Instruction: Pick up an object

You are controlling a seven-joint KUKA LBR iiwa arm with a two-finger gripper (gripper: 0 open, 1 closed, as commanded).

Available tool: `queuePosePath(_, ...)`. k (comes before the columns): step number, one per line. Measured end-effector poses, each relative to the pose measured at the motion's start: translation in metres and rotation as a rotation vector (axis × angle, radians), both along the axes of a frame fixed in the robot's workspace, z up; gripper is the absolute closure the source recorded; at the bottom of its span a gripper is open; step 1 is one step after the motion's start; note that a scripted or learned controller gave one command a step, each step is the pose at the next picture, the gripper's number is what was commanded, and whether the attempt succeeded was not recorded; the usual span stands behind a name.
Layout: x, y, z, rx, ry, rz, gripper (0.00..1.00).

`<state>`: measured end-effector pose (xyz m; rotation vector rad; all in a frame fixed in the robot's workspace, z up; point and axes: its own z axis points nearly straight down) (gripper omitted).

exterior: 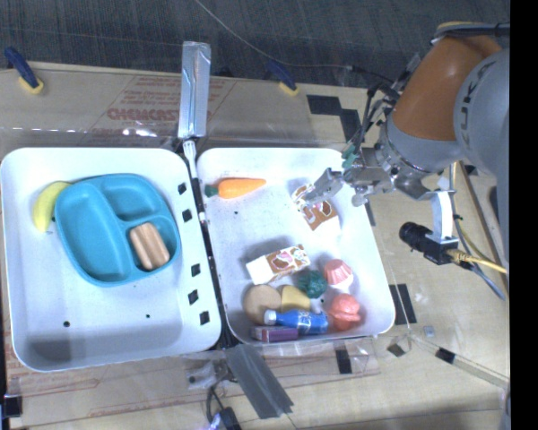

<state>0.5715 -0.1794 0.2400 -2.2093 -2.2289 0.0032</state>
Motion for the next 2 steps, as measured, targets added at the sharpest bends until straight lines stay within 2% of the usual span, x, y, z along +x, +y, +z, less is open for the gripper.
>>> queuePosePath(1,0.007,0.005,-0.132,-0.003,-0.012,0.074,0.0)
queuePosePath(2,0.073,-0.012,-0.145,0.019,-0.005,0.145,0.0)
